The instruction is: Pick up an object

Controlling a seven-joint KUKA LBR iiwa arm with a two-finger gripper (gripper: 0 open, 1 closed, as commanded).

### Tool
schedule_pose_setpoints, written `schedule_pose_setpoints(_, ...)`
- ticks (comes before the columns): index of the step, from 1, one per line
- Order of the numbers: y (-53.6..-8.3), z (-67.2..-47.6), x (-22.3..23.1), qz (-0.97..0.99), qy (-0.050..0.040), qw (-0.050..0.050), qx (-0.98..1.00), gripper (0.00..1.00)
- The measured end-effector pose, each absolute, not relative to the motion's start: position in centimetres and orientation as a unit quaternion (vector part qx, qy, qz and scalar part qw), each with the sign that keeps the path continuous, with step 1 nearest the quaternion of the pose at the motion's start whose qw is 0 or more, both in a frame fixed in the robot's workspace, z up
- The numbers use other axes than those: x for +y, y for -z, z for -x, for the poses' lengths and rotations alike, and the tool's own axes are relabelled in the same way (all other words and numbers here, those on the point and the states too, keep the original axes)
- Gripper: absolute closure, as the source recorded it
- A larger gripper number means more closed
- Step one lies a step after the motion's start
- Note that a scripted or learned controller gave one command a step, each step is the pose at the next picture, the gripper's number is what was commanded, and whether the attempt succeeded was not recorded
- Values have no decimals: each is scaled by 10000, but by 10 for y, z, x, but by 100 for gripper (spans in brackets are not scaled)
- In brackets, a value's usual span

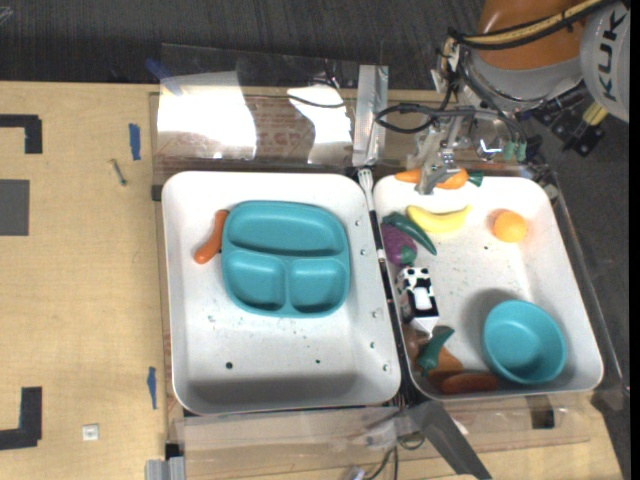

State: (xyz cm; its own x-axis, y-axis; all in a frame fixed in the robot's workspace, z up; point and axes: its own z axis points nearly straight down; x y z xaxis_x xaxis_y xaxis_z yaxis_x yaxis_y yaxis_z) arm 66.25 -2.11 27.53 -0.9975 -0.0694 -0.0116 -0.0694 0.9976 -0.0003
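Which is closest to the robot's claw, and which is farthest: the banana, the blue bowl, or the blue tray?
From the gripper:
1. Banana, just below it in the right bin.
2. Blue bowl, at the right bin's near corner.
3. Blue tray, over in the left bin.

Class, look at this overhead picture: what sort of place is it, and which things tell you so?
Probably a robot test bench in a lab. A robot arm reaches over two white bins: the left bin has a teal divided plate, the right bin toy food such as a banana.
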Motion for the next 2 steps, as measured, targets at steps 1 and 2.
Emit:
schedule_pose_setpoints(1,-235,-667,-66,616,1,10,9981,100)
schedule_pose_setpoints(2,-320,-668,-133,1401,28,79,9901,100)
